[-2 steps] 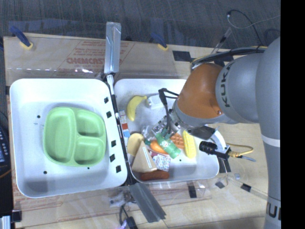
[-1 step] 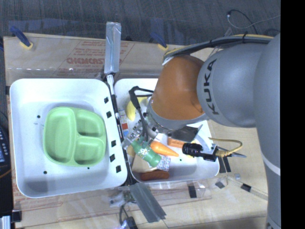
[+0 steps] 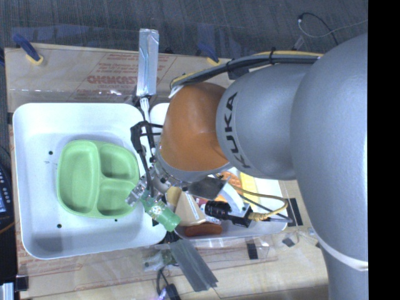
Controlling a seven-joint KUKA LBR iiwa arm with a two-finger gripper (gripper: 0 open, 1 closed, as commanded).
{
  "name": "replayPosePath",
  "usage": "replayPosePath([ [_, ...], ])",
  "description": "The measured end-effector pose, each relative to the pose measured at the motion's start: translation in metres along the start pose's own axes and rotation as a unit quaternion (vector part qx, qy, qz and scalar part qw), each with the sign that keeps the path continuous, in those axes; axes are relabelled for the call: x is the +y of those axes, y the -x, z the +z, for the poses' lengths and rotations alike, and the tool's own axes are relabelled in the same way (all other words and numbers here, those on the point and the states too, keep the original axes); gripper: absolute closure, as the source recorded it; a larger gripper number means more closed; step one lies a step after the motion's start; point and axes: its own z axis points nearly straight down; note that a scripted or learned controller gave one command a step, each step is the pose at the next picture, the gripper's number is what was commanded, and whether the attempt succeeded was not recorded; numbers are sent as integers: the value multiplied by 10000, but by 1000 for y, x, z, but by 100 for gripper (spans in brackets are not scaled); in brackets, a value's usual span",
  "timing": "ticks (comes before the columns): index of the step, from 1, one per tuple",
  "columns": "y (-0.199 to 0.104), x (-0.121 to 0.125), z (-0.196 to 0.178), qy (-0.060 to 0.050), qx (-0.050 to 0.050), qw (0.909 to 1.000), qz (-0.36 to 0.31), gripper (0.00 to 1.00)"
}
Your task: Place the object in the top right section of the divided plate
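A light green divided plate [image 3: 94, 179] lies in the left white bin [image 3: 31, 167], with one large section on its left and two smaller ones on its right. My gripper [image 3: 144, 195] hangs at the plate's right rim, over the wall between the two bins. A small green object with a pale label [image 3: 164, 216] sits at the fingertips and juts down and to the right over that wall; the gripper looks shut on it. The arm's orange band and grey body hide most of the right bin.
Under the arm, the right bin [image 3: 269, 233] holds a dark red sausage-shaped item [image 3: 201, 229], a tan piece [image 3: 174, 197] and yellow and orange items [image 3: 247, 183]. A grey metal bar [image 3: 147, 61] stands behind the bins, another [image 3: 190, 262] in front.
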Motion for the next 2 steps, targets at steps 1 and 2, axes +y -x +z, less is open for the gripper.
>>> replayPosePath([
  [1,-57,64,93,81,-40,9999,48,100],
  [2,-94,96,92,81,-65,9980,-624,100],
])
